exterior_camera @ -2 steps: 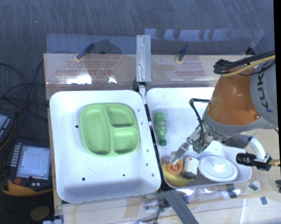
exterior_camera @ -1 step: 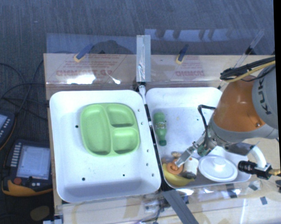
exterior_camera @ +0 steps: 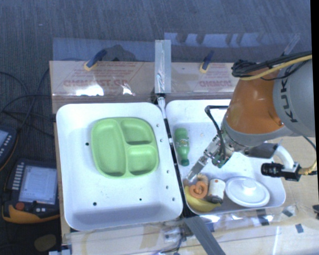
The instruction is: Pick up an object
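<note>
In the right bin (exterior_camera: 273, 198), a green bottle (exterior_camera: 181, 145) lies along the left wall. Against the front-left corner lies a yellow banana (exterior_camera: 201, 204) with an orange ring-shaped piece (exterior_camera: 199, 189) on top of it. A small white cylinder with a red mark (exterior_camera: 217, 190) lies beside them, and a round white lid-like dish (exterior_camera: 248, 191) sits to its right. My gripper (exterior_camera: 197, 170) reaches down and to the left from the orange wrist. Its tip hangs just above the orange ring and right of the bottle's lower end, with nothing seen held in it.
The left bin (exterior_camera: 78, 202) holds a light green divided plate (exterior_camera: 125, 147). A raised divider (exterior_camera: 171, 150) separates the two bins. The arm's orange and grey body (exterior_camera: 259, 109) covers the back right of the right bin. A black cable (exterior_camera: 214, 116) loops near the wrist.
</note>
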{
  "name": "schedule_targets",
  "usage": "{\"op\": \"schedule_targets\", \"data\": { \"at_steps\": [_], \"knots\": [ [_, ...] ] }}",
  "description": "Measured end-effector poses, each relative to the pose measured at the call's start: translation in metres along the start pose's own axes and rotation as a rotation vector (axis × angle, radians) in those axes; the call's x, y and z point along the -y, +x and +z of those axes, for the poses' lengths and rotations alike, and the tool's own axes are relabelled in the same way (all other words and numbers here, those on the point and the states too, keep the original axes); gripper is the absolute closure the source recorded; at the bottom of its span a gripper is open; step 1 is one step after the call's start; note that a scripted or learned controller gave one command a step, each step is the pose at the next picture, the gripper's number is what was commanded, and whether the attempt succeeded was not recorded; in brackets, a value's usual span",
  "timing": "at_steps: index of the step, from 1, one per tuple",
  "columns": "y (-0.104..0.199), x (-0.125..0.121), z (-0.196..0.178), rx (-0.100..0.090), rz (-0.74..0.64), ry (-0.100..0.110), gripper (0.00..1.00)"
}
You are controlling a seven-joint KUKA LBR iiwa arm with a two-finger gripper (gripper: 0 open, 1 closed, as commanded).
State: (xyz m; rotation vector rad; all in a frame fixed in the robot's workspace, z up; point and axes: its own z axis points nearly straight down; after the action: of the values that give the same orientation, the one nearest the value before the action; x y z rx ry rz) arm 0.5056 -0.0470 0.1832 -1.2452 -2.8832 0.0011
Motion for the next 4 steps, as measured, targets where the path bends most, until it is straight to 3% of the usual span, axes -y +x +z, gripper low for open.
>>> {"op": "schedule_targets", "data": {
  "at_steps": [1,2,3,4],
  "knots": [
    [-0.005,0.034,0.000,0.000,0.111,0.000,0.00],
    [-0.027,0.048,0.080,0.011,0.142,-0.013,0.00],
    [0.030,0.001,0.000,0.000,-0.237,-0.001,0.00],
    [-0.014,0.015,0.000,0.000,-0.080,0.000,0.00]
  ]
}}
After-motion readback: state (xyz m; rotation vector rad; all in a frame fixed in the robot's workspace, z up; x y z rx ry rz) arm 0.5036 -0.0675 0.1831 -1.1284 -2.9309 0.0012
